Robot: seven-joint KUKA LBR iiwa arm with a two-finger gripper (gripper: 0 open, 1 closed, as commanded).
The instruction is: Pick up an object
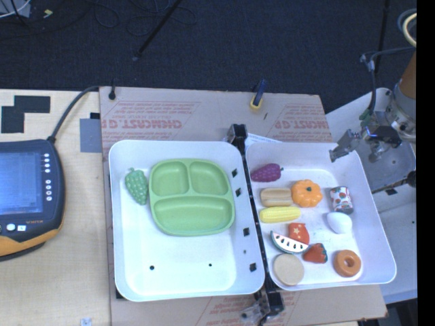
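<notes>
The right bin (370, 202) holds several toy foods: a purple bunch (266, 173), a tan bread roll (275, 196), an orange pumpkin (307, 193), a small can (340, 199), a yellow corn cob (279, 214), a white egg (339, 222), a watermelon slice (289, 242), a red piece (315, 252), a doughnut (347, 263) and a round biscuit (289, 270). My gripper (358, 145) hangs over that bin's far right corner, above and right of the pumpkin, with nothing seen in it.
The left bin (129, 250) carries a green divided plate (191, 197) with a green bunch (136, 185) beside it. A teach pendant (27, 195) lies at far left. A blue and yellow clamp (257, 95) grips the cardboard's far edge.
</notes>
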